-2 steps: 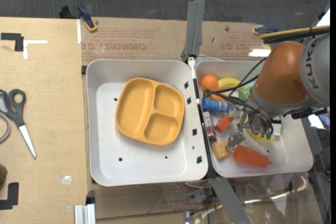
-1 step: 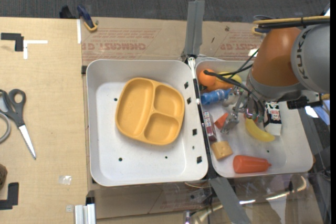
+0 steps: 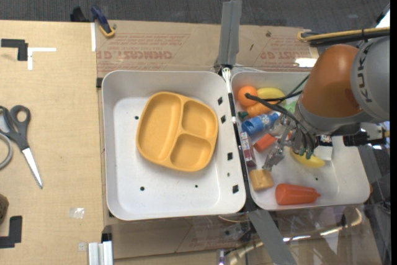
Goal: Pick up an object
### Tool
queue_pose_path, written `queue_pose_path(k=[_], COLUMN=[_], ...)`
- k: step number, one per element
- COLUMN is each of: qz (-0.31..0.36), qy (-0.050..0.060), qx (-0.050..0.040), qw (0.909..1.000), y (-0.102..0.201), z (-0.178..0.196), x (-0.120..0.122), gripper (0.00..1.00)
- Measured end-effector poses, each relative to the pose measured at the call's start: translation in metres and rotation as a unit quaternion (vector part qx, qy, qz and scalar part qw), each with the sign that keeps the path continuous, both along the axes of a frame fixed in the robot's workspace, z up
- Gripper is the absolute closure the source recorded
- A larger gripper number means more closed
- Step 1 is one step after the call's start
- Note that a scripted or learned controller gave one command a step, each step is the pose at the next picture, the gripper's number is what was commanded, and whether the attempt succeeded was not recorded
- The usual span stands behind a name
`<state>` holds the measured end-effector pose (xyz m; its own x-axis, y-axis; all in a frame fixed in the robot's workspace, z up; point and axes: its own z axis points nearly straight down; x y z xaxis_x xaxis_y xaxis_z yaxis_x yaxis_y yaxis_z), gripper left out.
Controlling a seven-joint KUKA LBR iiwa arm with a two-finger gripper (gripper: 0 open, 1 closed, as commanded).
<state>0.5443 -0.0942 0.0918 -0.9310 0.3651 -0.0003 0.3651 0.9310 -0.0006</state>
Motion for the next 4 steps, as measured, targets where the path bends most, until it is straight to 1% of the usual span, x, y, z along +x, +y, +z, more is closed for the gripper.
queue_pose_path(k=[1,2,3,4], qz=[-0.049,-0.032,-0.048,-0.019], qy=[-0.001,-0.001,-0.002,-0.002], qx=[-0.0010,0.0000,-0.0003,-0.0001], qw=[0.9988,0.9995,0.9989,0.9998], y=[-0.004,-0.047,-0.009,-0.074], z=[0.001,0.000,0.002,0.004], x=[0.087,0.005,0.072,0.018], gripper=[0.00,0.00,0.00,0.00])
